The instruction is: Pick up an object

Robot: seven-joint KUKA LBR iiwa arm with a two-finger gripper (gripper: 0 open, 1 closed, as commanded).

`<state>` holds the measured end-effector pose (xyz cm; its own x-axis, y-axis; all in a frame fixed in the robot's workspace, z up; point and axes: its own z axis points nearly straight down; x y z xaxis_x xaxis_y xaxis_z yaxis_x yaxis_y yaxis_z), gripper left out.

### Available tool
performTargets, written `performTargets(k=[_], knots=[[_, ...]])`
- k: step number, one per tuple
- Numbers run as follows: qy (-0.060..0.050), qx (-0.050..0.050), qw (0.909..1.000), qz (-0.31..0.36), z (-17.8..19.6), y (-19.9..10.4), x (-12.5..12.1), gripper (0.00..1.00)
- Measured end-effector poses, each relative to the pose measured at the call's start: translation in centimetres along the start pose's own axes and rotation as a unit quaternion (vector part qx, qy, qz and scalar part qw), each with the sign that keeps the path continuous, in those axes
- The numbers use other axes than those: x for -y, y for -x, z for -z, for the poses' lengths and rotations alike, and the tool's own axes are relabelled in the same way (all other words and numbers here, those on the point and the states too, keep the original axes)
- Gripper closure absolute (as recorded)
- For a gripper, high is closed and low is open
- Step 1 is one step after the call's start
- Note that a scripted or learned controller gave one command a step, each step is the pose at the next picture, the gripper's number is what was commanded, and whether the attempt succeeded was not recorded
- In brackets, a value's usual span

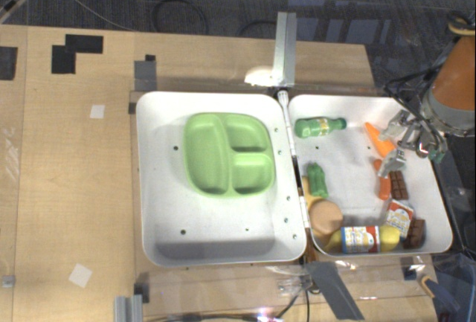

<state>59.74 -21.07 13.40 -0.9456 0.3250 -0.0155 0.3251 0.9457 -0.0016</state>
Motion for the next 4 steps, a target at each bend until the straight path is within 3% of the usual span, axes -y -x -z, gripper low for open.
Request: performTargets(k=[1, 2, 3, 4], knots=[[0.002, -0.001, 1.0, -0.01, -4.5, 1.1, -2.6, 0.0], [0.002, -0.002, 0.9995, -0.031, -4.4, -5.4, -2.3, 0.0], [0.002, 0.005, 0.9996, -0.028, -3.0, -4.9, -2.5, 1.0], [0.002, 0.005, 0.9996, -0.028, -3.0, -4.9, -2.5, 0.0]])
